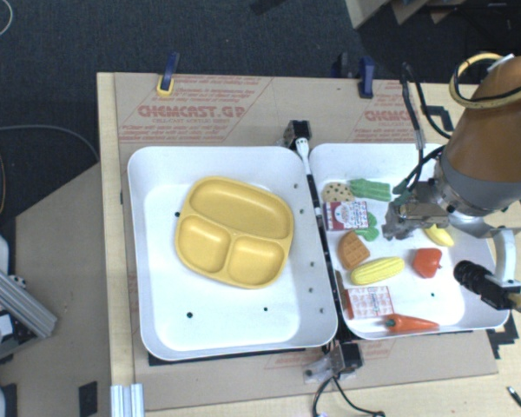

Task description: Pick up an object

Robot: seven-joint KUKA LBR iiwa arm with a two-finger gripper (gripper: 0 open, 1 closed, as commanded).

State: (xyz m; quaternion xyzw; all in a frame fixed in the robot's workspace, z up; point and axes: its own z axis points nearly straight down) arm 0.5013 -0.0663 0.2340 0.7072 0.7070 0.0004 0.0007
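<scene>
The right bin (469, 315) holds several toy foods: a green pod (370, 189), a cookie (334, 191), a red and white packet (346, 215), a brown waffle piece (354, 250), a yellow corn cob (378, 270), a red pepper (426, 261), a small yellow piece (439, 235), a second packet (370, 301) and a carrot (408, 324). My gripper (403, 219) hangs low over the middle of this bin, just right of the red and white packet and above the corn cob. The arm's wrist covers whatever lies directly beneath it.
A yellow divided plate (234, 231) lies in the left bin (156, 302). A black ridge (317, 224) separates the two bins. The arm's orange band (495, 129) looms over the right bin's far right side. A black fitting (482, 283) juts over the bin's right rim.
</scene>
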